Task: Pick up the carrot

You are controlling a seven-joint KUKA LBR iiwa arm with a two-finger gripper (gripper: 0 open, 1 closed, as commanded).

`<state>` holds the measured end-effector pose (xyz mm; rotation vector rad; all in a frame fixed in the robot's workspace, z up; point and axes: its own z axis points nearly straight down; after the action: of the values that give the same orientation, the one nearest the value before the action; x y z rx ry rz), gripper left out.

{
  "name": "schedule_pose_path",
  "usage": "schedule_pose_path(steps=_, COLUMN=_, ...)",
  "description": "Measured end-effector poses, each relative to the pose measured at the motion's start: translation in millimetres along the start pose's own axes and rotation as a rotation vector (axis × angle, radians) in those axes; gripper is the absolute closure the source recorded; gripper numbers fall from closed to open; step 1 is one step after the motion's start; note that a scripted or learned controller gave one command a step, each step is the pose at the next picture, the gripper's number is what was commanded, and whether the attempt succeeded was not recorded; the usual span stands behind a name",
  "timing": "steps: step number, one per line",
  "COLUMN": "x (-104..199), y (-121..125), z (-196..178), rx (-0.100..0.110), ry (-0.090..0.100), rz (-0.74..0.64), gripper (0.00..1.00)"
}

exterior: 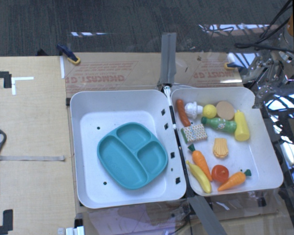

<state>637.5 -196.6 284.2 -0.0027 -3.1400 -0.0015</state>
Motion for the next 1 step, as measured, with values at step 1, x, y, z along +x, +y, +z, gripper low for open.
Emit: schedule_pose_path(steps=1, x=61.9, y=43.9, z=131.3, rx=0.001, ry=-0.002, rz=-0.107, gripper=0.00)
